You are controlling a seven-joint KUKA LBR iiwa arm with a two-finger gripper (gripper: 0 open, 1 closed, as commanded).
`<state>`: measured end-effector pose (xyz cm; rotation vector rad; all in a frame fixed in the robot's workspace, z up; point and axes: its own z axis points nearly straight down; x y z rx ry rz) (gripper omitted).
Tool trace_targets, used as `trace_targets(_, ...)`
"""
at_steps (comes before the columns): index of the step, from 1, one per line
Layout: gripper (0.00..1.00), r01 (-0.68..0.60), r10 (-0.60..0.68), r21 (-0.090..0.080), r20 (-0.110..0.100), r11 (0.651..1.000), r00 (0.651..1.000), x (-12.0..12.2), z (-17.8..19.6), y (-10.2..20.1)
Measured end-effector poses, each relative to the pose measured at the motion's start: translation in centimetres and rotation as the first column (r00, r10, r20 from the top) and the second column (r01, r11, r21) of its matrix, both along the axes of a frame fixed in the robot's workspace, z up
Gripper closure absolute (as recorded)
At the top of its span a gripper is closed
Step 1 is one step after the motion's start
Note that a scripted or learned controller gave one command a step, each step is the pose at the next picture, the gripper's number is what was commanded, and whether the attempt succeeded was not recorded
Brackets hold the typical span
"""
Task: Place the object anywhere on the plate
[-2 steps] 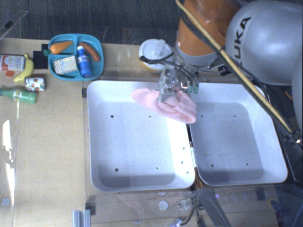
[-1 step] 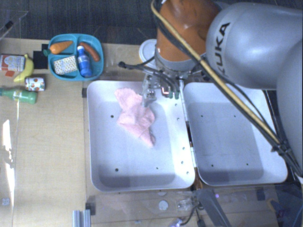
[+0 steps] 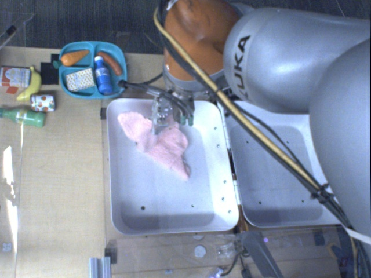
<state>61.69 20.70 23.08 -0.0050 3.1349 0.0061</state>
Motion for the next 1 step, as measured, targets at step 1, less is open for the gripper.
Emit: trace_targets(1, 0.00, 0.000, 0.000, 0.000, 0.000, 1.000, 1.000, 0.01, 0.03, -0.01)
